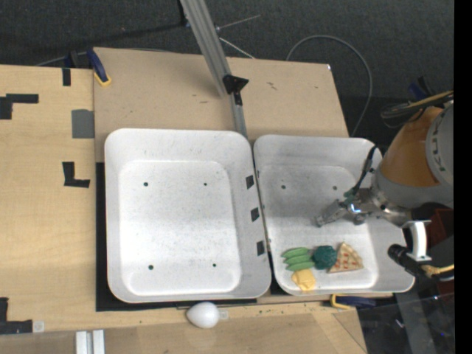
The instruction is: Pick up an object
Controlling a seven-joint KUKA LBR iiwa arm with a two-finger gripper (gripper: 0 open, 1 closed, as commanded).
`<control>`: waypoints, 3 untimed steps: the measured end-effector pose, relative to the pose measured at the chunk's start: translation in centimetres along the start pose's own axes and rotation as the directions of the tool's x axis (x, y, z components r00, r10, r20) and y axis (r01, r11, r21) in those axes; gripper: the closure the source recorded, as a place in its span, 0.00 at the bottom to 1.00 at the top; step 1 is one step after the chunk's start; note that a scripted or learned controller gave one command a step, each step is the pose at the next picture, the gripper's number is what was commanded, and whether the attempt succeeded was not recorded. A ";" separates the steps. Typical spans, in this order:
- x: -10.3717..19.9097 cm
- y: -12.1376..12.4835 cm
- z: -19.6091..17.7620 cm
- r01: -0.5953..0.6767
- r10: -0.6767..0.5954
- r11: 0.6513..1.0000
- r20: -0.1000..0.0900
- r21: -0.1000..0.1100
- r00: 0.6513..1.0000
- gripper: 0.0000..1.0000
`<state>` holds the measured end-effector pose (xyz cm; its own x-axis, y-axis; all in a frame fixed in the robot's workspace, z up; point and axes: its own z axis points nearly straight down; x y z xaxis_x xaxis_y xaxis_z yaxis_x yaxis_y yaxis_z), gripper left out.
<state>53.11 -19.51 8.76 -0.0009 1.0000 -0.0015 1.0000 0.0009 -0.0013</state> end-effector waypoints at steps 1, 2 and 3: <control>0.1 0.0 -1.2 0.001 -0.001 1.000 -0.001 0.000 1.000 1.00; -0.4 0.9 -5.9 0.000 0.000 1.000 0.000 -0.004 1.000 1.00; -0.7 1.2 -12.2 0.001 -0.001 1.000 0.001 -0.006 1.000 1.00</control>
<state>54.34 -20.20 20.97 -0.0016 1.0000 -0.0022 1.0000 0.0016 0.0051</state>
